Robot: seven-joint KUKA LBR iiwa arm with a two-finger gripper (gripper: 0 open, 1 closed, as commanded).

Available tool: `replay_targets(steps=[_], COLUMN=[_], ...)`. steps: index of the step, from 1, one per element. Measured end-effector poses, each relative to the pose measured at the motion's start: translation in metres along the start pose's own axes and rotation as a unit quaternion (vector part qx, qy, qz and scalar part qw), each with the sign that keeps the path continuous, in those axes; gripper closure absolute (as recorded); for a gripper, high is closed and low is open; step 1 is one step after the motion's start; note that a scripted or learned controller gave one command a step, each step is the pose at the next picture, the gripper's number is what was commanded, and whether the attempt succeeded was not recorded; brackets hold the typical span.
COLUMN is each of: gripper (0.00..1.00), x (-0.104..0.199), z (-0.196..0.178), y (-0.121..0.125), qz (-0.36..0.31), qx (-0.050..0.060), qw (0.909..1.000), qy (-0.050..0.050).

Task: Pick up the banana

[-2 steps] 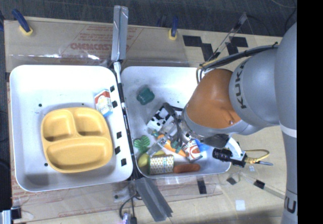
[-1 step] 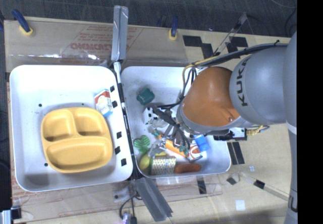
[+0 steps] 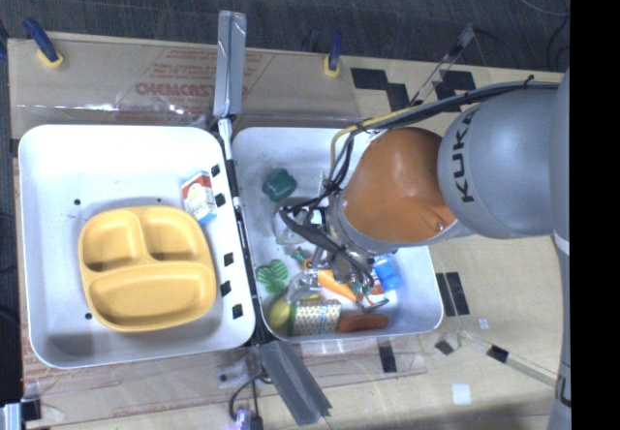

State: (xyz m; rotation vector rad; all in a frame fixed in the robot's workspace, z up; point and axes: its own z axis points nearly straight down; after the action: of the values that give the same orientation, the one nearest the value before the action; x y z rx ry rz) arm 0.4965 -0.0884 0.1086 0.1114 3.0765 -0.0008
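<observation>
A small yellow-green piece (image 3: 280,314), which may be the banana, lies in the front left corner of the right bin (image 3: 252,152), partly hidden by a patterned can (image 3: 316,318). My gripper (image 3: 325,261) reaches down into the clutter in the middle of this bin, just above and to the right of that piece. The orange wrist band (image 3: 392,188) and dark cabling cover most of the gripper. I see nothing clearly held.
Around the gripper lie an orange carrot (image 3: 339,287), a red sausage (image 3: 364,323), a blue item (image 3: 387,273), a green ridged item (image 3: 273,274) and a dark green block (image 3: 279,184). The left bin (image 3: 48,157) holds a yellow divided plate (image 3: 147,265) and a small carton (image 3: 199,197).
</observation>
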Motion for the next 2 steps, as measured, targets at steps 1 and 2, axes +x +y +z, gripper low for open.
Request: replay_targets(steps=[1, 2], gripper=[0.0, 0.0], x=[-0.072, -0.033], z=[-0.08, -0.016], y=[0.039, -0.031], qz=[0.105, 0.074], qx=[0.004, 0.003], qw=[0.994, 0.9967], qy=[0.03, 0.032])
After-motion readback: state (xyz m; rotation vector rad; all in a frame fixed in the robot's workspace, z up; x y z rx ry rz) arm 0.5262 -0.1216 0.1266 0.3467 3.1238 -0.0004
